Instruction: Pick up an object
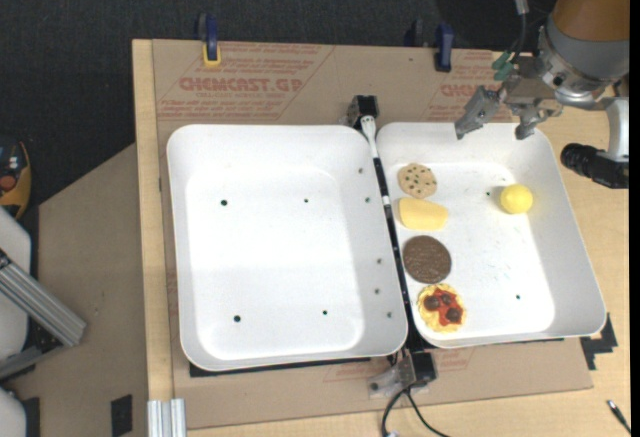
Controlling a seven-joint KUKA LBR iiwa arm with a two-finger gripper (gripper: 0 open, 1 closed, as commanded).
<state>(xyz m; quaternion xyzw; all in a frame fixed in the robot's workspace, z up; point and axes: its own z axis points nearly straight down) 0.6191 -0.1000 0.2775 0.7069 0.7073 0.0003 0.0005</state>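
Lemon (516, 199) lies in right bin (560, 255), end effector (497, 119) spread above.

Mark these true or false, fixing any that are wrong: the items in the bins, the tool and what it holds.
1. The round chocolate-chip cookie lies in the right white bin. True.
2. The small yellow ball lies in the left white bin. False: it lies in the right bin.
3. The open tool holds nothing between its fingers. True.
4. The dark brown round disc touches the yellow ball. False: they lie apart.
5. The tool hangs over the right bin's far edge. True.
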